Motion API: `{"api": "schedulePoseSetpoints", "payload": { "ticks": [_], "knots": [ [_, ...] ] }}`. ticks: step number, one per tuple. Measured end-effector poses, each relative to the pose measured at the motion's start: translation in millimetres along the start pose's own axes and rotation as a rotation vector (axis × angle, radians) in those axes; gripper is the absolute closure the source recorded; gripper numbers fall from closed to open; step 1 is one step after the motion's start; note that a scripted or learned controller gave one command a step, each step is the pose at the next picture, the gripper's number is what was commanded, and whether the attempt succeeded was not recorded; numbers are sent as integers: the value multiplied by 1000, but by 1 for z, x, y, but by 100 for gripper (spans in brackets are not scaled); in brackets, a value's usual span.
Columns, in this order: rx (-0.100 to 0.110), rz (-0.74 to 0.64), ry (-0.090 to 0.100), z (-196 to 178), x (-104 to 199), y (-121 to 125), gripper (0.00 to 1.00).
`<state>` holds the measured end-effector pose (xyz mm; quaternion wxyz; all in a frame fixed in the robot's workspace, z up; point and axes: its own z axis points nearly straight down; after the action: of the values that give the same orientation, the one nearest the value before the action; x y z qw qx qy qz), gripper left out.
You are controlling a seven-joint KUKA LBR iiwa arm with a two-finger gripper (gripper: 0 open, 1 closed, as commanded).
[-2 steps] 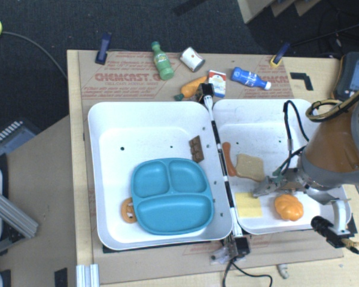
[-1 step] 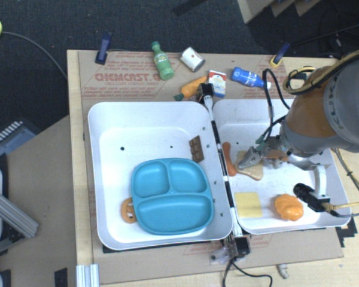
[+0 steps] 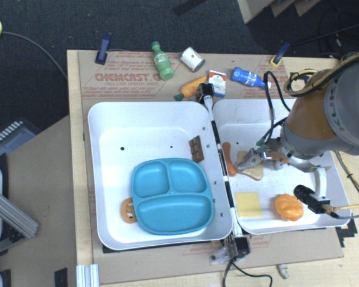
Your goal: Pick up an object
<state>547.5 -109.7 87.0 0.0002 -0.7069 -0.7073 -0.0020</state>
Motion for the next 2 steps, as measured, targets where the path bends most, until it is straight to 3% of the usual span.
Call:
{"api": "schedulePoseSetpoints", "payload": {
  "ticks": [1, 2],
  "knots": [
    [-1, 2, -5, 0, -41, -58, 0],
    [-5, 0, -4, 0, -17, 3, 0]
  ]
}}
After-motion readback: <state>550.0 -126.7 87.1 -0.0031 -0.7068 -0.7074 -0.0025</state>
